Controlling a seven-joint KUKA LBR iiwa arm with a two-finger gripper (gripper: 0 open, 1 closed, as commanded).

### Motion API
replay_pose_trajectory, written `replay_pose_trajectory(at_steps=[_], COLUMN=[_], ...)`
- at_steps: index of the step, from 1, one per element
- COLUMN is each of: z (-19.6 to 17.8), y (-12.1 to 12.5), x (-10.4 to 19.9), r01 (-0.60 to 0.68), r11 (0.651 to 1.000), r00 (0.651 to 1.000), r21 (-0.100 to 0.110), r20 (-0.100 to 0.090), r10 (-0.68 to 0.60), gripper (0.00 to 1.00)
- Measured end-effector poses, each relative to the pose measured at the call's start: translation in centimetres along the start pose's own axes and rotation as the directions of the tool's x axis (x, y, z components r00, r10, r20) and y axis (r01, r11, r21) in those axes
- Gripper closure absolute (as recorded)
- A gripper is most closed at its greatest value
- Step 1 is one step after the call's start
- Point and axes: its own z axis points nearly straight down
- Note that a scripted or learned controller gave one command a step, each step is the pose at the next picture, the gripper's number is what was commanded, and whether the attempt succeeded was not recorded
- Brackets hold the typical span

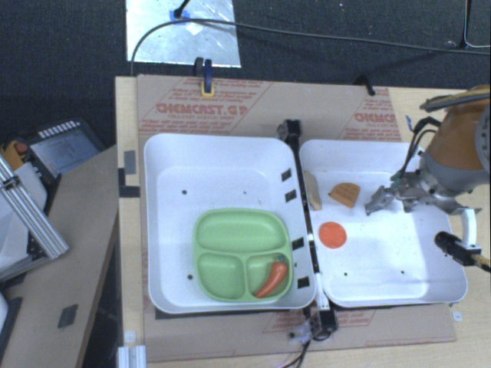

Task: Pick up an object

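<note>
The right bin (399,282) holds three objects. A tan wedge-shaped piece (344,194) lies near the back left. An orange-red disc (332,235) sits just in front of it, and a pale beige strip (312,190) lies along the left wall. My gripper (379,202) hangs low over the middle of this bin, a short way right of the tan wedge and apart from it. Nothing shows held in it. The grey arm with its orange band (460,133) comes in from the right.
The left bin (222,156) carries a green divided plate (230,240) with a red-orange pepper-like object (272,278) in its front right compartment. A black divider (301,205) runs between the bins. A black part (458,248) of the arm overhangs the right bin's right rim.
</note>
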Motion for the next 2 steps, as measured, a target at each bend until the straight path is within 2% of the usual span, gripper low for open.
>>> replay_pose_trajectory(at_steps=[1,2], z=[2.9,1.7], y=[0.0,0.2], x=[0.1,0.0], r01=[-0.003,-0.002], r11=[1.000,1.000], r00=[1.000,1.000], r21=[-0.001,-0.006], r20=[0.000,0.002], r10=[0.003,0.002], gripper=[0.00,1.00])
